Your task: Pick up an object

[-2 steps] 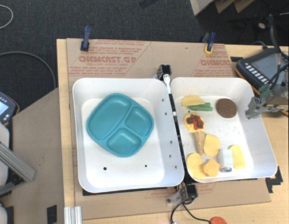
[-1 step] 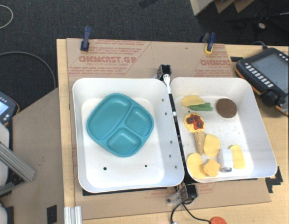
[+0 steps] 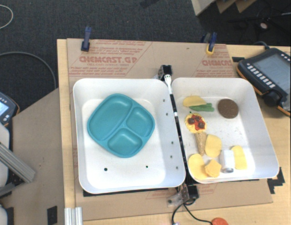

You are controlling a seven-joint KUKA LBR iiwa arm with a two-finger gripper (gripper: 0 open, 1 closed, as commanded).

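The pick looks not yet begun, and the gripper's state I cannot tell. Candidates crowd the right bin (image 3: 258,125): a brown disc (image 3: 227,108) near its far edge, yellow pieces (image 3: 212,146) toward the near edge. The next move calls for descending over an isolated item, the disc probably easiest.

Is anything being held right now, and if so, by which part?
Nothing is seen held. The play food pieces, such as the brown cookie, lie loose in the right bin; the teal divided plate sits in the left bin.

- Pretty bright, even overhead light, no harsh shadows really
- White bins (image 3: 124,182) come out a bit washed, mild glare on the rims
- Slightly soft overall, small food pieces (image 3: 212,149) look kinda mushy
- Dark floor (image 3: 37,18) stays murky
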